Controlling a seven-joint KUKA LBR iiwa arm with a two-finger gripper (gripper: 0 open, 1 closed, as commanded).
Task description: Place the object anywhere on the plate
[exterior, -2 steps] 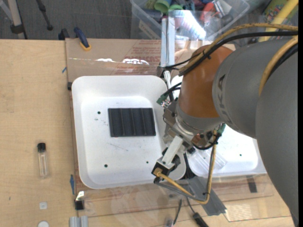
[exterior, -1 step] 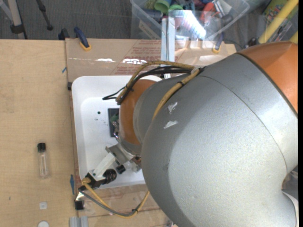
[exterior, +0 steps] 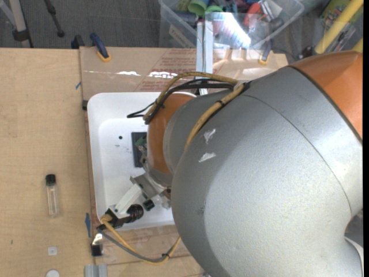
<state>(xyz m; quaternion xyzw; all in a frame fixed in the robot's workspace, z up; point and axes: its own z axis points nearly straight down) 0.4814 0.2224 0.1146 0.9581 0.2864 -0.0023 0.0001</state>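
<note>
Trouble brewing: the grey arm (exterior: 271, 178) blankets most of the bins, and we can't tell whether the gripper (exterior: 151, 182) is apart or clamped on anything. A dark square object (exterior: 138, 149) lies in the left white bin (exterior: 106, 126), half tucked under the wrist (likely our target). A badly centred grab could shove it aside. Where the plate lies, we can't say. A glass vial (exterior: 52, 194) rests on the bench (exterior: 34, 108), well apart.
</note>
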